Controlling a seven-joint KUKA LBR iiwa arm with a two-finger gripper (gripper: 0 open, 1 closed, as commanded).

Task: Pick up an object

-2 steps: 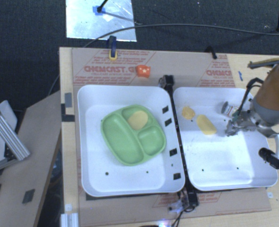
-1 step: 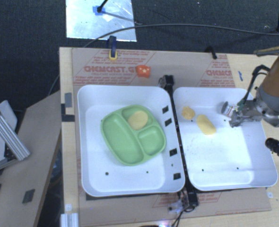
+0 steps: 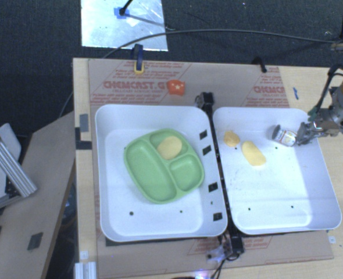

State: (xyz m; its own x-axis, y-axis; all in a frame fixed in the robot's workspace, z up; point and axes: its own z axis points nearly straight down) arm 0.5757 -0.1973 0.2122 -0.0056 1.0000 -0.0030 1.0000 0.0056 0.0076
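The gripper (image 3: 304, 133) sits low over the upper right part of the right bin (image 3: 311, 214), reaching in from beyond that bin's right wall. Just off its tips, on the side toward the bin's centre, lies a small silvery cylinder (image 3: 284, 135) with a pale label (a little can or jar on its side, as far as the view lets one say). The cylinder appears to touch the fingertips or lie just beside them; whether it is actually between the fingers cannot be told, and whether the gripper is released or clenched cannot be told either, since the tips blur into the grey metal behind them.

Further into the right bin from the cylinder, toward the bin's left wall, lie two yellow pieces. The larger is an oval yellow lump (image 3: 253, 153), somewhat nearer the bin's centre and well apart from the gripper. The smaller yellow chunk (image 3: 232, 138) lies near the left wall, just beside the oval lump without touching it.

Across that left wall is the left bin (image 3: 119, 214). A green divided plate (image 3: 151, 176) rests in it, roughly centred, and a pale yellow rounded piece (image 3: 170, 147) lies in the plate's compartment nearest the right bin's far corner. The remaining floor of the right bin shows bare white with a few dark specks.
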